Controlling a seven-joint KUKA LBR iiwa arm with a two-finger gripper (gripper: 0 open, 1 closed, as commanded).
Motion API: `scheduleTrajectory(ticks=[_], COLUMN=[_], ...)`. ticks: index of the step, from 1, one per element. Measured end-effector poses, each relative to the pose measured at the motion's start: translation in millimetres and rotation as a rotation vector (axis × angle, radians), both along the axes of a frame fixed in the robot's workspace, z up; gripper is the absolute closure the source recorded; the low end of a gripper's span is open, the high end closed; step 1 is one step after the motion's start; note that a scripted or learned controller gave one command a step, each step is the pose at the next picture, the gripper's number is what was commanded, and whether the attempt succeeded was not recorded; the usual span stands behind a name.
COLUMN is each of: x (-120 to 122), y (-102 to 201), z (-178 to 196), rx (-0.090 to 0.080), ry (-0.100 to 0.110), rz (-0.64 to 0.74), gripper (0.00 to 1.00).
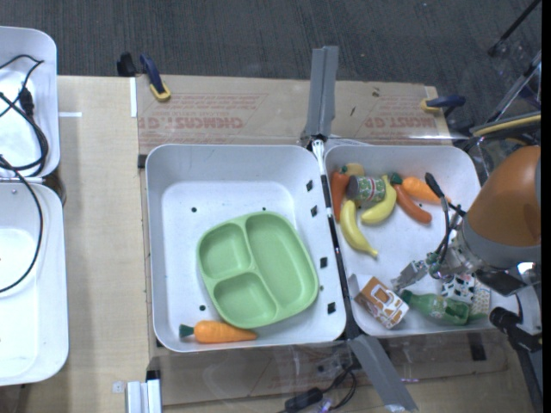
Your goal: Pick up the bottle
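From above the bench, the grey arm [508, 213] with its orange band comes in from the right and dips into the right bin [465, 157]. The pincer [441, 269] hangs low over the near right corner of that bin, and its metal parts are small and tangled against the clutter there, so I cannot tell whether it stands apart or together.

The green bottle [437, 306] lies on its side just below the pincer, toward the bin's near edge, its neck pointing left; it looks very close to the pincer, perhaps touching, though the view is too poor to be sure. Just left of the bottle, below and left of the pincer, sits a small orange-and-white carton [380, 302].

Further up the bin, above and left of the pincer, are two bananas [362, 222], a small can with a green label [370, 188], and an orange carrot [417, 198] lying near a dark utensil [435, 189].

Well to the left of the pincer, in the left bin [172, 231], a green divided plate [256, 269] lies flat, with another carrot [219, 332] just beside its near edge
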State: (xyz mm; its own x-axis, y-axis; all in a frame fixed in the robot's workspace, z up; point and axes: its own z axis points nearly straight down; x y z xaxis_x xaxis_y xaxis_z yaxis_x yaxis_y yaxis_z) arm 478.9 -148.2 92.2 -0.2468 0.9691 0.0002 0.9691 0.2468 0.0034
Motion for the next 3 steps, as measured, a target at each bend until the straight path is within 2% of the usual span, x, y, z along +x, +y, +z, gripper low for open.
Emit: scheduleTrajectory(ticks=[1,2,3], x=[2,1,-2], y=[0,-1,43], z=[1,9,-2], rx=[0.005,0.003,0.000], ry=[-0.003,0.000,0.007], rz=[-0.099,-0.098,-0.404], gripper=[0.00,1.00,1.00])
